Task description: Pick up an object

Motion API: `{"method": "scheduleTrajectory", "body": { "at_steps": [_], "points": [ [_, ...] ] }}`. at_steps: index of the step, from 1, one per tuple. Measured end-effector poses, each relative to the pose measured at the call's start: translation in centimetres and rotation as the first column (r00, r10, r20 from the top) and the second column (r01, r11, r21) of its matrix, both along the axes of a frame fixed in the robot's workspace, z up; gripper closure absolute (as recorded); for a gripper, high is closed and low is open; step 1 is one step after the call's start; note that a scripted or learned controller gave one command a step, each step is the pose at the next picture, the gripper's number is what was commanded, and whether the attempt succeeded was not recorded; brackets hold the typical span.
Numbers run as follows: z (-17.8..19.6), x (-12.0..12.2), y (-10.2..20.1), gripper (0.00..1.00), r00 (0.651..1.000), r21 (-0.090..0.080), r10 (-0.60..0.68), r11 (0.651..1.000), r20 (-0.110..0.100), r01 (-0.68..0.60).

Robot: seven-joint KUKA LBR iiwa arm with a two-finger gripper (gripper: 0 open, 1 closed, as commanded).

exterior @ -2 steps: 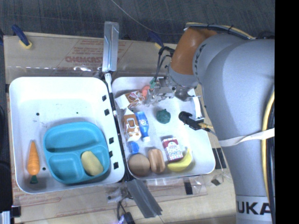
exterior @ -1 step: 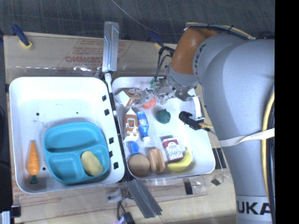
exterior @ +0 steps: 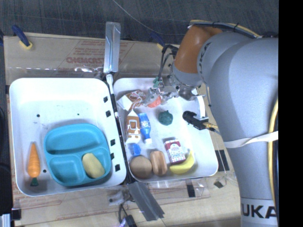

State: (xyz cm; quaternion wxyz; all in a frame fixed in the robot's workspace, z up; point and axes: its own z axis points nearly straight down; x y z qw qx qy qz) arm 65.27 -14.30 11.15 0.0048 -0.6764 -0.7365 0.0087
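I count two white bins: the left bin (exterior: 19, 126) and the right bin (exterior: 208, 150). In the left I see one blue divided tray (exterior: 71, 148), one carrot (exterior: 33, 161) and one yellow potato (exterior: 93, 165). In the right I make out one banana (exterior: 185, 164), one blue-capped bottle (exterior: 145, 126), one dark green lump (exterior: 165, 117), one red-labelled packet (exterior: 174, 150) and two brown rounded items (exterior: 140, 167) (exterior: 158, 162).

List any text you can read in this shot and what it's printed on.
"UKA": on the arm's base, cut off at the frame's edge.
Red printing on the cardboard sheet behind the bins: too faint to read.
Labels on the red packet and the blue-and-white tube: too small to read.
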Motion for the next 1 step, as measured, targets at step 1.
{"method": "scheduleTrajectory", "body": {
  "at_steps": [1],
  "points": [
    [12.24,-6.12,2.53,1.0,0.994,0.006,-0.11,0.994,0.028,0.11]
  ]
}}
